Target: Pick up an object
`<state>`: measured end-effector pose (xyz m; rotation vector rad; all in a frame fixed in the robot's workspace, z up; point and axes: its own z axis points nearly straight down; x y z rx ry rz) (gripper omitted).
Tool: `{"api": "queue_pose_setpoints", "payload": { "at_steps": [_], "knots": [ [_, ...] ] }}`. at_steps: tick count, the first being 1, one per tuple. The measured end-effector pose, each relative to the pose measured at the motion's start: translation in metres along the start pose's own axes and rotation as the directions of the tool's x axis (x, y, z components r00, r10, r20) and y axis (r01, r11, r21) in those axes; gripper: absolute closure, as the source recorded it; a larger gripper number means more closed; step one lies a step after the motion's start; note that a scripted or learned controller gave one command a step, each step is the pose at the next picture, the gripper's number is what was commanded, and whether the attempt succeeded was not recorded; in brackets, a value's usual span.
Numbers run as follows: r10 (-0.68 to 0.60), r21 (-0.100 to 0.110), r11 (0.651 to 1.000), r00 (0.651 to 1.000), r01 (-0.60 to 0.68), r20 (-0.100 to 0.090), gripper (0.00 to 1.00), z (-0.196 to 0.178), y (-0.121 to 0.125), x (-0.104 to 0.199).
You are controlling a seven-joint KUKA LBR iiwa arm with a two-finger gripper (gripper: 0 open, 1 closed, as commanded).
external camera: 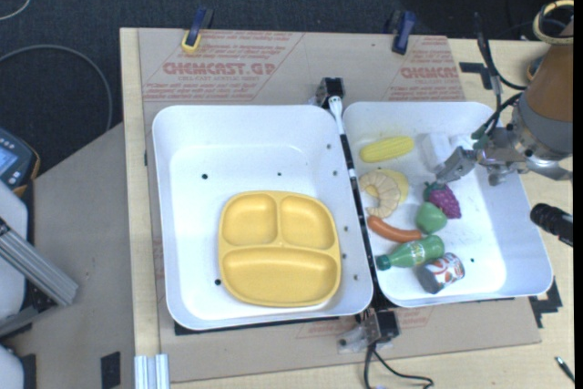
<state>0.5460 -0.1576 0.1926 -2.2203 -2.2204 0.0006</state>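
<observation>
The arm's hand point(453, 165), whose grip I cannot tell, hovers over the right bin point(533, 237) just above the purple grapes point(444, 199). Approach step; next, descend and grasp.

Tray point(278, 249) in left bin point(182, 159); toys fill right bin point(510, 260).

Yellow three-compartment plate point(277, 249) in the left bin point(173, 196); cardboard sheet point(273, 59), blue clamps point(402, 31).
</observation>
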Motion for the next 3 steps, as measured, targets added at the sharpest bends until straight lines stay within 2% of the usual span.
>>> {"api": "queue_pose_setpoints", "payload": {
  "at_steps": [1, 2, 3],
  "knots": [
    [0.002, 0.006, 1.0, 1.0, -0.002, -0.002, 0.0, 0.114, -0.032, 0.015],
    [0.001, -0.005, 1.0, 1.0, -0.001, 0.002, 1.0, 0.097, -0.029, 0.014],
    [-0.014, -0.01, 1.0, 1.0, 0.014, -0.004, 1.0, 0.003, -0.01, 0.127]
  ]
}}
